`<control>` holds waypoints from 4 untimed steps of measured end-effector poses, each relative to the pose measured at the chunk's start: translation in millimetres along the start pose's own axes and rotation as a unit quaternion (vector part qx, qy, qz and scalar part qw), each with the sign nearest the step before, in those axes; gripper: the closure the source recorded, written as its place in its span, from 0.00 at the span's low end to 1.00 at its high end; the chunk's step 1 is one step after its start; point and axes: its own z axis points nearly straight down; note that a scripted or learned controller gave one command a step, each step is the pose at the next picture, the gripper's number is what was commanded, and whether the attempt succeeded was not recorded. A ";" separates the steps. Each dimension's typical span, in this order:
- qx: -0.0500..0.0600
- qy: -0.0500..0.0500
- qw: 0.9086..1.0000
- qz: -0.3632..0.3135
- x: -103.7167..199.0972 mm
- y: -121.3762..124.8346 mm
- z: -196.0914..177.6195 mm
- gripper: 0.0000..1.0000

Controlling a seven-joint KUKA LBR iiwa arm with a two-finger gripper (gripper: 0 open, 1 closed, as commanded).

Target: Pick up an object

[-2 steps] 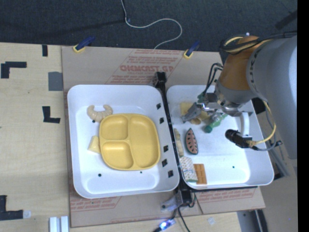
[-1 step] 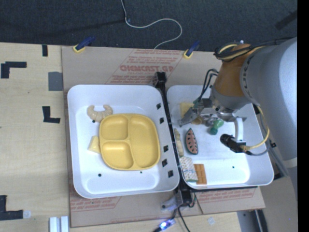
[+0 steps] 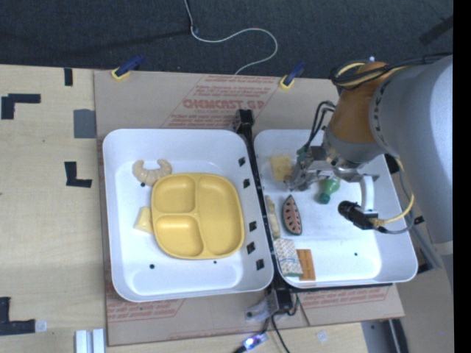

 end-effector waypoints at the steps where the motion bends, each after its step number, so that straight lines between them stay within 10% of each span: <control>1: -0.002 0.000 1.000 0.001 -8.0 6.3 -56.3 1.00; 3: -0.001 0.001 1.000 0.000 -14.2 8.5 -131.3 1.00; 4: 0.002 0.001 1.000 0.000 23.9 -31.0 -119.9 1.00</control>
